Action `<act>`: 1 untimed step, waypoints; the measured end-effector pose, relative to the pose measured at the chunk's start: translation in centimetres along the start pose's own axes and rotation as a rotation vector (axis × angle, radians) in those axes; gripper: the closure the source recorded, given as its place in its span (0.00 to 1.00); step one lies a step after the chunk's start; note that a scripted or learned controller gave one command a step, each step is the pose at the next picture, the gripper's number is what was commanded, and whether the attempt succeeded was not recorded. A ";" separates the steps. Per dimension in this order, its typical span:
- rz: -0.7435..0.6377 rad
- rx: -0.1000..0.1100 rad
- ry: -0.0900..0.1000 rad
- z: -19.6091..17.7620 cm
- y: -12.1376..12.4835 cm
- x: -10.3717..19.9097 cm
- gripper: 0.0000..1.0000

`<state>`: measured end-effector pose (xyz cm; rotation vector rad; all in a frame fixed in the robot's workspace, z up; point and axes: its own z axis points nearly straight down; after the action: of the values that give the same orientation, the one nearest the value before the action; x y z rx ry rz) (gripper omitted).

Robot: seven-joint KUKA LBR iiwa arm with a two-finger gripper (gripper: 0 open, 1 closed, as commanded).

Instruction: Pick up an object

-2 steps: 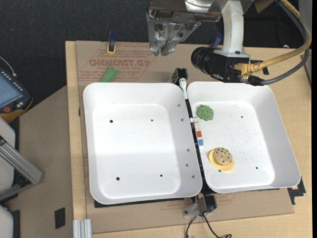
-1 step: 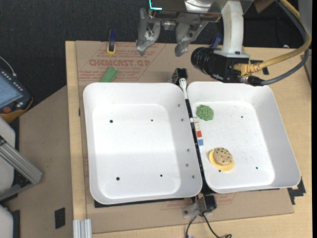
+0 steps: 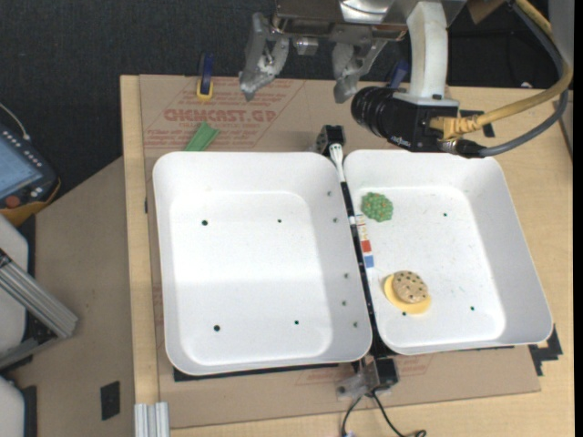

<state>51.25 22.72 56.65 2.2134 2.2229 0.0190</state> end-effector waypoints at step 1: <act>0.000 0.000 0.000 0.0 0.0 0.0 0.00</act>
<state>51.25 22.72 56.65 2.2135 2.2229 0.0190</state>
